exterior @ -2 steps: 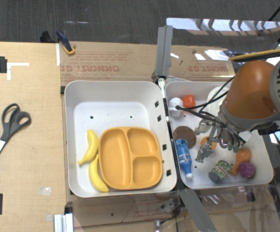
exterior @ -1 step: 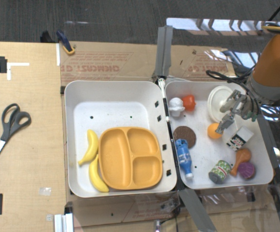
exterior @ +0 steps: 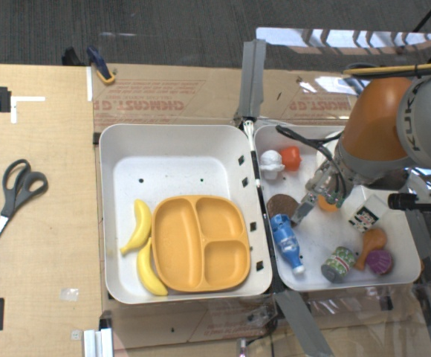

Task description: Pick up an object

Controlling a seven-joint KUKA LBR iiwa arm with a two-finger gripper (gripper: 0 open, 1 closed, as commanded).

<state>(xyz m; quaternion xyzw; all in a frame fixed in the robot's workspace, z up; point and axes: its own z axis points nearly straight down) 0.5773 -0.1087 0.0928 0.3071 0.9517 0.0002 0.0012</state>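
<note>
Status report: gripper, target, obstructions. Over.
Gripper low in right bin, grasp unconfirmed. Nearest: brown disc, blue bottle. White box close on the arm side.

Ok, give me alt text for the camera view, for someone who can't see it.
A grey and orange robot arm reaches down into the right bin among small items, including a blue bottle. The left bin holds a yellow divided plate and two bananas.

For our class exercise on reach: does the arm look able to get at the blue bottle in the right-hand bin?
Probably yes. The gripper hangs close beside the blue bottle, which lies uncovered; only a brown disc near its top end might crowd it.
</note>
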